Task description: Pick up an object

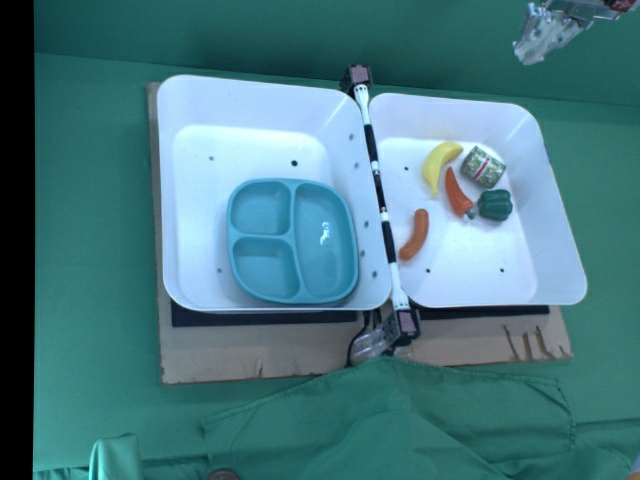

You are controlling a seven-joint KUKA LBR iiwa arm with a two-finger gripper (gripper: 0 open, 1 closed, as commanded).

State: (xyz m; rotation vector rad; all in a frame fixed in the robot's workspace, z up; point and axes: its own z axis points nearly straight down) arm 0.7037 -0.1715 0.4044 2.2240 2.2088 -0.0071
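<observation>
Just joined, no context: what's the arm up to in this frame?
Nothing is grasped yet. The gripper hangs above the bench past the far right corner of the right white bin, which holds a yellow toy banana, a small labelled can, an orange chilli, a green toy pepper and an orange sausage. The left white bin holds a teal divided plate.

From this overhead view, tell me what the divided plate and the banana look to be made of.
Divided plate: likely hard plastic, glossy teal, with a bright glare spot in its large compartment. Banana: probably moulded plastic toy food, uniformly yellow and smooth with a mild sheen; rubber can't be ruled out.
</observation>
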